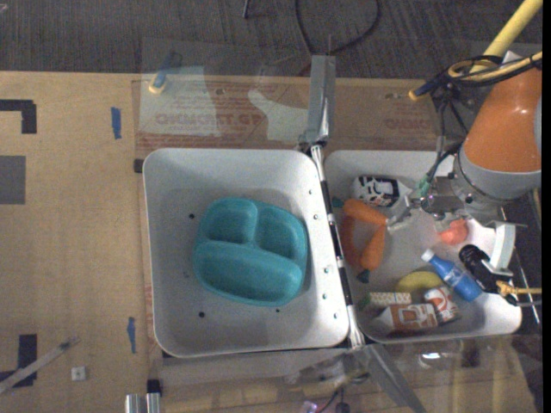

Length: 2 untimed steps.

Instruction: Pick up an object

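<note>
Hovering over right bin [508,317], gripper [428,203] low at bin's 12 o'clock | finger state: cannot tell (wrist hides it) | nearest target, orange carrot toy [368,231], at 9 o'clock of gripper | descend centred across carrot's narrow width, avoid bin wall.

Light falls evenly from overhead and is moderately bright, with the dark floor [129,15] above the desk [69,231] staying dim. The white bins [172,179] reflect strongly but hold detail. Soft shadow lies beneath the teal tray [250,249], well left of the jaws. A clear sheet [224,101] up and left of the jaws shows pale glare. Focus is soft overall; small items just below the jaws look blurred and grainy.
</note>
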### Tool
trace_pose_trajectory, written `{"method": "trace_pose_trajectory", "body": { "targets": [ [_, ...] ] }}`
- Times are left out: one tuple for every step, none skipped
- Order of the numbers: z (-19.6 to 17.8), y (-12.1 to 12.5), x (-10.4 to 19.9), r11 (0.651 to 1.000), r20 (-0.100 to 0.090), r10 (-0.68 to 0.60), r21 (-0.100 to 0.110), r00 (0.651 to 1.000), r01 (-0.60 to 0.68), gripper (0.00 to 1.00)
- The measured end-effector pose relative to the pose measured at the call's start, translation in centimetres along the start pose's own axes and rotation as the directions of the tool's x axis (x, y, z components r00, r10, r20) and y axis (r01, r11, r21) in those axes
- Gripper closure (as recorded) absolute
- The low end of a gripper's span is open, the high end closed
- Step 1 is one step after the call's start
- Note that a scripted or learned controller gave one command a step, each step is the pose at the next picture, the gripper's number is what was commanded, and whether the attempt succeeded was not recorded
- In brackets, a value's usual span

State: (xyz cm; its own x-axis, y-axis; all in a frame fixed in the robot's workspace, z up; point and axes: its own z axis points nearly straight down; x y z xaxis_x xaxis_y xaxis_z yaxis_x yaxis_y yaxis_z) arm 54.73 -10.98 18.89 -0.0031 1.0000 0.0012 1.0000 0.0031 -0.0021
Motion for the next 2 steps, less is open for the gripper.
{"method": "trace_pose_trajectory", "body": {
  "targets": [
    [7.3,-2.5,-7.5,0.999,0.001,0.040,-0.001,0.999,-0.040,0.00],
    [10.1,-4.3,-9.0,0.993,-0.002,0.122,-0.007,0.993,-0.122,0.00]
  ]
}}
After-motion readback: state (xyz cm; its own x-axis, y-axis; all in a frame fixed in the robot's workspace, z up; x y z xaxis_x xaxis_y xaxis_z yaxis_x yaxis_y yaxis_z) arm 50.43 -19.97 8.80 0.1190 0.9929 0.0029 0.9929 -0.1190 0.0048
